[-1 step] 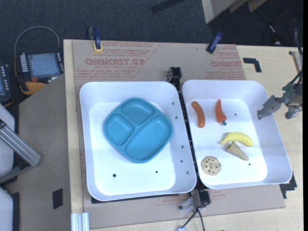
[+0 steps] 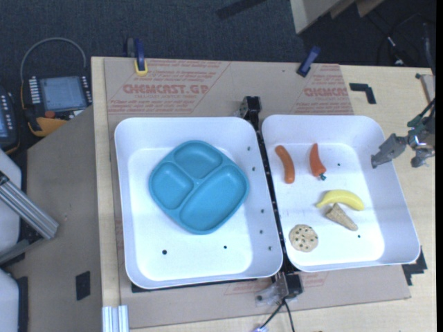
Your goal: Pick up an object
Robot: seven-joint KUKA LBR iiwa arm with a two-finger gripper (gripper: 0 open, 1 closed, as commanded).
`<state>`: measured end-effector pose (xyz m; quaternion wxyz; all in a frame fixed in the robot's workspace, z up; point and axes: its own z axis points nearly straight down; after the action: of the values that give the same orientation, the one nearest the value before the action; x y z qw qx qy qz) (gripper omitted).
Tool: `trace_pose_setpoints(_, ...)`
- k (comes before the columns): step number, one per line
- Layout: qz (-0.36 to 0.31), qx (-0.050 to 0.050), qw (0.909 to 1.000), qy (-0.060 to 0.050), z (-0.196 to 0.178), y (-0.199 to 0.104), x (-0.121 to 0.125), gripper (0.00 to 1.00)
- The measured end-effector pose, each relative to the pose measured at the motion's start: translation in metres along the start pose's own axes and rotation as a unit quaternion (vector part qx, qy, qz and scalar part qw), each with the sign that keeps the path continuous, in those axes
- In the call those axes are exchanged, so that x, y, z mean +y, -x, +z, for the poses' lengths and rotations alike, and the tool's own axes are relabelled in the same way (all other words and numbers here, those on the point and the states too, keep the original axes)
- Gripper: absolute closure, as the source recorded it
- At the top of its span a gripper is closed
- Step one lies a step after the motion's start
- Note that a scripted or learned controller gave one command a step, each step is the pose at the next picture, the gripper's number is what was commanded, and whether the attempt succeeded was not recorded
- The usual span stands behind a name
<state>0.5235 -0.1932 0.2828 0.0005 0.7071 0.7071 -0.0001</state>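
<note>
The desk (image 2: 208,88) carries two shallow white bins side by side. The left bin (image 2: 131,185) holds a blue divided plate (image 2: 199,185). The right bin (image 2: 387,213) holds my candidates: a hot dog (image 2: 285,164) and a carrot (image 2: 316,160) lying lengthwise toward the far side, a banana (image 2: 340,198) near the middle, a wedge-shaped piece (image 2: 340,216) just beside and nearer than the banana, perhaps touching it, and a cookie (image 2: 303,238) at the near left.

My hand (image 2: 403,149) hovers over the right rim of the right bin, well apart from every item. I grasp nothing, and whether I am released or clenched I cannot tell at this size.

Judged by looks, these are toy foods: light, stiff, smooth plastic, hence slippery but not fragile. The hot dog stands clear of its neighbours, and I would take it across its narrow middle. The banana's curve invites rolling, and the wedge crowds it. The cookie lies flat and offers only thin edges, the poorest hold.
</note>
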Motion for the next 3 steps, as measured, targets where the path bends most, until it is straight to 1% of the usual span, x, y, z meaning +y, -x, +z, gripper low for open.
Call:
trace_pose_setpoints(1, 0.0, 0.001, 1.0, -0.003, 0.045, -0.005, -0.005, 0.0)
trace_pose_setpoints(2, 0.0, 0.001, 1.0, -0.001, 0.094, -0.008, 0.005, 0.0)
trace_pose_setpoints(3, 0.0, 0.002, 1.0, -0.003, 0.137, -0.01, 0.007, 0.0)
